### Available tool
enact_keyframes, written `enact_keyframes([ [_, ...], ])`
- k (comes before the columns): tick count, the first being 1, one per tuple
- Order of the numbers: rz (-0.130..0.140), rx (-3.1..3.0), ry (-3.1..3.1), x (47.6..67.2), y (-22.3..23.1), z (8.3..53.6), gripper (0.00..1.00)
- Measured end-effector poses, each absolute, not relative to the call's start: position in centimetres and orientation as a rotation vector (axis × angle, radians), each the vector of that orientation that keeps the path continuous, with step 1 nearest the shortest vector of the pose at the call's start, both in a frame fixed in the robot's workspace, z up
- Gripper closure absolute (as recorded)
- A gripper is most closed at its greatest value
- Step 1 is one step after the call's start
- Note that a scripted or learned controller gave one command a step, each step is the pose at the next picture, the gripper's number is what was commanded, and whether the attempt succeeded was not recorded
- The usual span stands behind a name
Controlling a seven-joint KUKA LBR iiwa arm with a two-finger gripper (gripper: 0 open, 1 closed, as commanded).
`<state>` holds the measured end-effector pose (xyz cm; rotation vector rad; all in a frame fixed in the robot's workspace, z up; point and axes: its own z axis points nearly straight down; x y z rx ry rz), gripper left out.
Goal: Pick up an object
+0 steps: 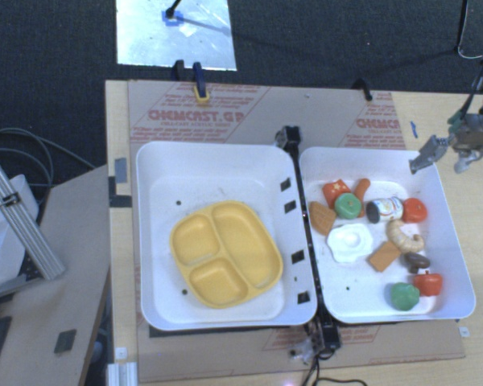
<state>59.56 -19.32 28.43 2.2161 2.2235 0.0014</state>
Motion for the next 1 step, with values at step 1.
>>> enact_keyframes([
  [1, -0.001, 2.215, 2.237, 51.65, -9.61, 26.72, 0.0],
])
